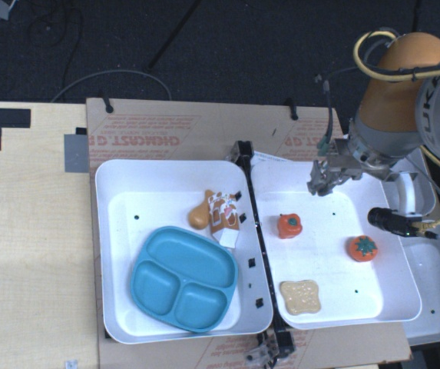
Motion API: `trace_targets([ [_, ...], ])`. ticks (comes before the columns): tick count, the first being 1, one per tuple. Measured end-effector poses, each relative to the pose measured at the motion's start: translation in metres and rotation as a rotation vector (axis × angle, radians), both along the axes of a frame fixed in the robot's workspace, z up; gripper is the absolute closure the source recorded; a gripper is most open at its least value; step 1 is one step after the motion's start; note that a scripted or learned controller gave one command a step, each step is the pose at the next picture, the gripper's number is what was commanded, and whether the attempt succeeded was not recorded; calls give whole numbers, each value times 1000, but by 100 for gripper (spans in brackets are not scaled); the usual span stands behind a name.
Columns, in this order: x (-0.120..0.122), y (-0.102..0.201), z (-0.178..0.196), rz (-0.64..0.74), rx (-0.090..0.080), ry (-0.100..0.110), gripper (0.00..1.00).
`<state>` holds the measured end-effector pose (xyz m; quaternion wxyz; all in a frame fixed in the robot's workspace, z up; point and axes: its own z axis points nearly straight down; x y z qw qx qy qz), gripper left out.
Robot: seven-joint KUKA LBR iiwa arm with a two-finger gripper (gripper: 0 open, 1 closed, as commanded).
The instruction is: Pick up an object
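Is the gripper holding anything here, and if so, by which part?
Nothing is held. The gripper hangs above the back of the right bin, apart from the toys lying on its floor.

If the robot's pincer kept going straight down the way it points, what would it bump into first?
Probably just the bare white floor of the right bin. The pincer hangs near its back edge, and the closest toy, a red tomato, sits off to the side. Depth is hard to judge.

The right bin holds three small things lying well apart: a red tomato-like toy near its left wall, a second red-orange one toward the right, and a flat beige toast slice at the near left. In the left bin, a blue divided plate lies flat, with a tan pear-shaped piece and a brown-and-white item just behind it.
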<state>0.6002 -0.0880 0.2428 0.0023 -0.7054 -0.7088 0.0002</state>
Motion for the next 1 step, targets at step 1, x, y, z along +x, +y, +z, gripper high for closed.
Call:
trace_targets([
  [1,-8,47,-13,-2,-2,1,100],
])
